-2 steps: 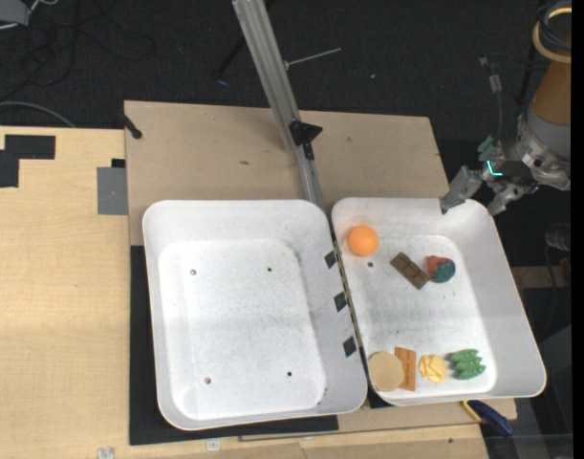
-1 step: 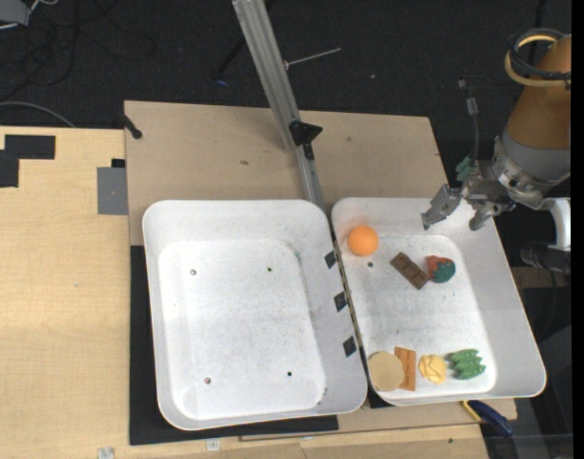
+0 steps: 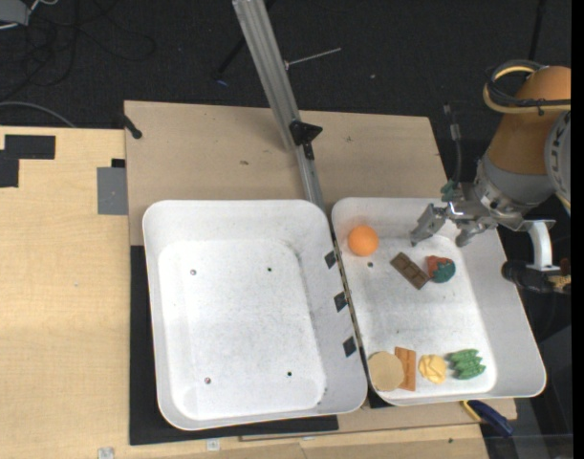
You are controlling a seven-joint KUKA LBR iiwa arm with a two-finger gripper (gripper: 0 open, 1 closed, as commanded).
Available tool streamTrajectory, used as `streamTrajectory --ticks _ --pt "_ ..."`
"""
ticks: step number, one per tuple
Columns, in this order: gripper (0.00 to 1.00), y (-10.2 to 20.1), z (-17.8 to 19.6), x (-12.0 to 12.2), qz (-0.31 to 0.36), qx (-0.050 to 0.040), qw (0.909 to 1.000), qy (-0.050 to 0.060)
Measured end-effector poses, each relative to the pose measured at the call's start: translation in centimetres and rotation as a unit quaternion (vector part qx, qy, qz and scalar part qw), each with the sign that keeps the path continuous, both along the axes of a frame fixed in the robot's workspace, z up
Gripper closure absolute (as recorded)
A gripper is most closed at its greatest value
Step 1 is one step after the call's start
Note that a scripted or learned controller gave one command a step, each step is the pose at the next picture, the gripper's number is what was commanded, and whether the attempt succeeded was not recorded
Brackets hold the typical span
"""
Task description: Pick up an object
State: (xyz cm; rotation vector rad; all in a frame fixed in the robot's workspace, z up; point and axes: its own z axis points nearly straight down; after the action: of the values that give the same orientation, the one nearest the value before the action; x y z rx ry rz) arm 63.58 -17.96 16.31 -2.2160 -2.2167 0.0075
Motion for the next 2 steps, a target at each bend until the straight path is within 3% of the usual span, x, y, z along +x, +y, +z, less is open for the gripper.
streamTrajectory --ticks 1,2 --pt "0.00 0.4 -6.0 0.7 0.002 0.0000 1.0000 -0.001" --pt "1.00 0.3 -4.6 0.8 0.002 -0.0006 1.0000 -0.003"
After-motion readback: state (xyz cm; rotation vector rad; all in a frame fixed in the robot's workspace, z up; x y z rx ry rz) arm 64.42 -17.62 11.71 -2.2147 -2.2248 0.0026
